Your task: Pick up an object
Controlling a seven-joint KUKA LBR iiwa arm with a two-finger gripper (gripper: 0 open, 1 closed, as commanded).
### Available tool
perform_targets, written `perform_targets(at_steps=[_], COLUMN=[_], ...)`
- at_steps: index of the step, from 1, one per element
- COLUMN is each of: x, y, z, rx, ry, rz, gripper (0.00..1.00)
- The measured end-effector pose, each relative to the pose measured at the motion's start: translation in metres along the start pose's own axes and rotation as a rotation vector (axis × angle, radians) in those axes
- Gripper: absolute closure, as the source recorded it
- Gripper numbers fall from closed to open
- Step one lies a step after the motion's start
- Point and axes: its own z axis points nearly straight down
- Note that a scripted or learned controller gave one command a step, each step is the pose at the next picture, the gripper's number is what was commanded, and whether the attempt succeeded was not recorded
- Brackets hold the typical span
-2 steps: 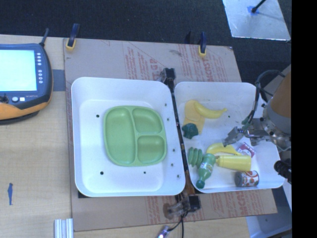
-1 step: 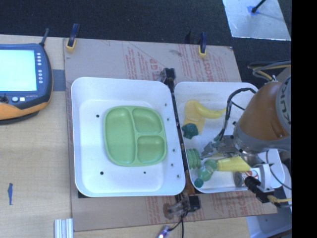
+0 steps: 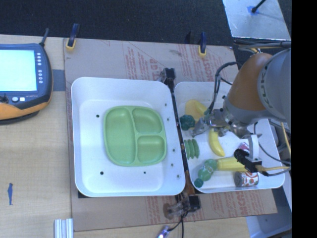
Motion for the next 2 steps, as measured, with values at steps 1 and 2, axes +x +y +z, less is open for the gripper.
perform_targets(at_steps=[1, 2], x=[-0.001, 0.064], y=[0.000, 0.054], z=[-0.010, -0.097], rx=[0.003, -0.002], ry=[0.001, 0.000], rz=[0.000, -0.002], gripper=[1.00, 1.00])
